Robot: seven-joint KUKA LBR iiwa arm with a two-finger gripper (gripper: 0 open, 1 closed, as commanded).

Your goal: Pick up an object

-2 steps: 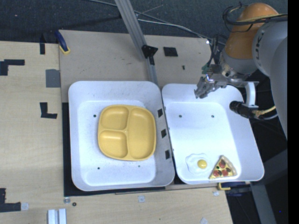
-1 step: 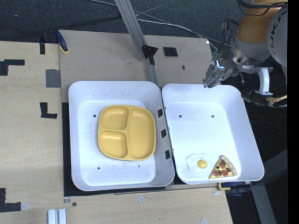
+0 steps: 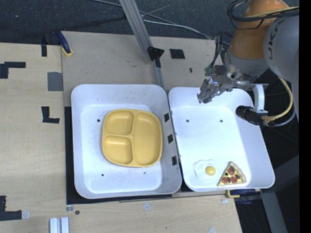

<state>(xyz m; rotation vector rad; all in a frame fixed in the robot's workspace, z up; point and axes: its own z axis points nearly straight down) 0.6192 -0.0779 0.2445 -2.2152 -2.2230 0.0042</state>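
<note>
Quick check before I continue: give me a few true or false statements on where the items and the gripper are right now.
1. The yellow divided plastic plate lies in the left white bin. True.
2. The toy fried egg lies on that plate. False: it lies in the right white bin, near its front edge.
3. The toy pizza slice sits beside the egg. True.
4. The gripper is over the pizza slice. False: it is at the right bin's far edge, apart from both toys.
</note>
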